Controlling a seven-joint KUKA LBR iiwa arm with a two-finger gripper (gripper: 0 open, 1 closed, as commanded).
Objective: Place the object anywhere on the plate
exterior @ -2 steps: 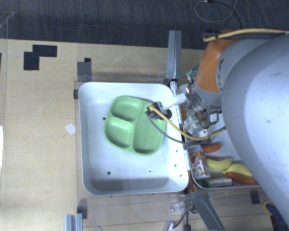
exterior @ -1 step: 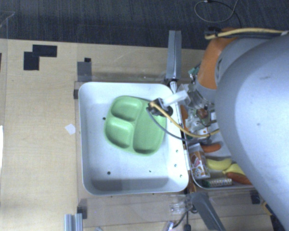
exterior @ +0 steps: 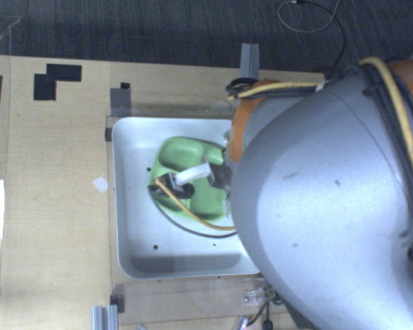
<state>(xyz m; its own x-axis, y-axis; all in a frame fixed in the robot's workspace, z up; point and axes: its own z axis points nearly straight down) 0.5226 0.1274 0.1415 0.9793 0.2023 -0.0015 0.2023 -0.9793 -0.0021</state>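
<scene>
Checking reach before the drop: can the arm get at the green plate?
Likely yes: the gripper sits right above the green plate in the white bin, nothing visibly between them. The arm hides the plate's right edge.

White bin (exterior: 134,253) on wooden bench (exterior: 55,218), carpet (exterior: 158,12) beyond

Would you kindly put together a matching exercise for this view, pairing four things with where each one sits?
Things
1. green plate
2. grey arm
3. black patches
4. thin cable loop

Places
A. on the dark floor, at the top of the view
B. inside the white bin
C. on the wooden bench, upper left
D. across the right side of the view

Pairs: 1-B, 2-D, 3-C, 4-A.
</scene>
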